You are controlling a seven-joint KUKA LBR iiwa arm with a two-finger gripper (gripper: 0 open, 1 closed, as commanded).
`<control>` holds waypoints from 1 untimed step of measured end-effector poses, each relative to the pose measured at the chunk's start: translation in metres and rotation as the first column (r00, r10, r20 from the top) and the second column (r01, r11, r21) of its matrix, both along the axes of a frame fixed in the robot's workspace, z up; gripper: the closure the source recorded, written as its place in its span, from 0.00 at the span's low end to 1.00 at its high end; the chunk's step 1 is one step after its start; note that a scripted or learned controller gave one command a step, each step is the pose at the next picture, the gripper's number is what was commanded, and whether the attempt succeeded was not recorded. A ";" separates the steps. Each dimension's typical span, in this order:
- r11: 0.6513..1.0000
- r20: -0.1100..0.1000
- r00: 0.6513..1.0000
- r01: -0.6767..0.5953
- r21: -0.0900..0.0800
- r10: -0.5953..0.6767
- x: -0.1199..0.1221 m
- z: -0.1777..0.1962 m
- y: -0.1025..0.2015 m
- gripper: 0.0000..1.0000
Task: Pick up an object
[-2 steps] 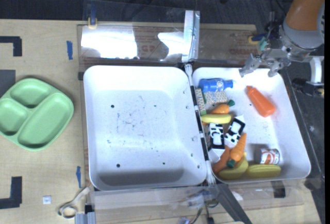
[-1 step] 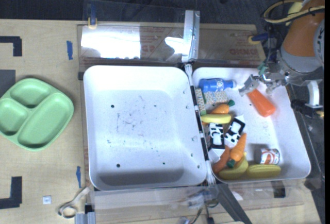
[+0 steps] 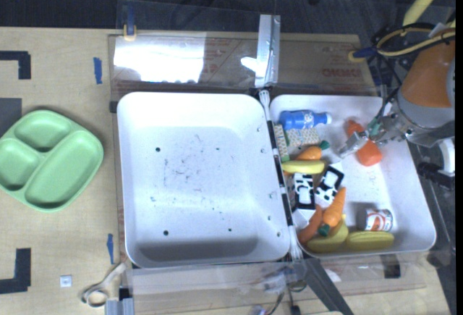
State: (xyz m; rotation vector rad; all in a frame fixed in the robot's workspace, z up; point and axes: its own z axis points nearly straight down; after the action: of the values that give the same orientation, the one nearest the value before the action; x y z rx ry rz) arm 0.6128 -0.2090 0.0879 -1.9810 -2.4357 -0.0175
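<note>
The right bin [image 3: 412, 183] holds a heap of toy items. A blue bottle [image 3: 304, 119] lies at its back and an orange ball-like piece [image 3: 370, 153] sits further right. A smaller orange piece [image 3: 353, 127] is just behind that. Along the left wall are a carrot [image 3: 311, 154], a yellow banana [image 3: 304, 167] and a black-and-white toy [image 3: 318, 187]. At the front lie another carrot [image 3: 333, 209], a banana [image 3: 365, 238] and a small can [image 3: 378, 220]. My gripper [image 3: 379, 129] hangs low over the bin's back right, close beside the two orange pieces, with nothing visibly in it.
The left bin [image 3: 195, 176] stands next to the right one, with a metal divider [image 3: 268, 49] and a clear panel behind them. A green sectioned plate [image 3: 47, 159] rests on the bench at far left. Cables and the arm's orange band [image 3: 431, 82] crowd the right side.
</note>
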 end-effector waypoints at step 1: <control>1.000 0.003 1.000 0.002 -0.007 -0.002 0.000 0.011 -0.003 1.00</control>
State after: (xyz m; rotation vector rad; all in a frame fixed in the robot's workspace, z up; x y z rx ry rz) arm 0.6130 -0.2123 0.0985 -1.9882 -2.4388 -0.0124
